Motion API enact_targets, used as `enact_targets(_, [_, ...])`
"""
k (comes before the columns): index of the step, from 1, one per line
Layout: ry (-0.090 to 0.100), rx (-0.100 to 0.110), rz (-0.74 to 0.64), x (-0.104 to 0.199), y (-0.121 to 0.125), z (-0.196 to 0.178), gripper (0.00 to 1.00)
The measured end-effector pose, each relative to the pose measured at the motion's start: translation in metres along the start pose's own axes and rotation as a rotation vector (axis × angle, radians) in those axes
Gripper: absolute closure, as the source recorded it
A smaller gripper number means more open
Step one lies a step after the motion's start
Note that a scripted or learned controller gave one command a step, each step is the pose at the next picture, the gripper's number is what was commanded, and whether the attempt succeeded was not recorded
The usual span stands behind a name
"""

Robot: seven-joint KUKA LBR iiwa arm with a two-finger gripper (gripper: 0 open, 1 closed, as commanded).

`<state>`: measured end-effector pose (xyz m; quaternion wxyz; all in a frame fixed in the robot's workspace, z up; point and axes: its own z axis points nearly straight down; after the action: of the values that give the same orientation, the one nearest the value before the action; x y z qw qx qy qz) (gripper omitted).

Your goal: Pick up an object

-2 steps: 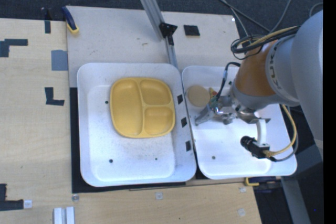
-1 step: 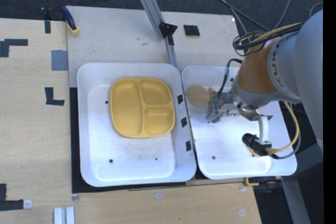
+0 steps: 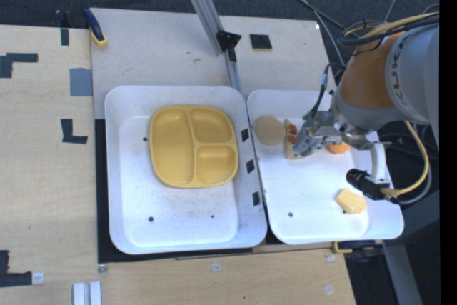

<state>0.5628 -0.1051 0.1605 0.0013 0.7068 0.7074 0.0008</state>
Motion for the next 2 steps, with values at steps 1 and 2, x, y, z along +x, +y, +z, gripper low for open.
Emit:
enact_targets(1, [-0.001, -0.003, 0.000, -0.003, 0.006, -0.062, 1.00])
enact_targets(2, [0.000, -0.001, -0.001, -0.001, 0.014, -0.108, 1.00])
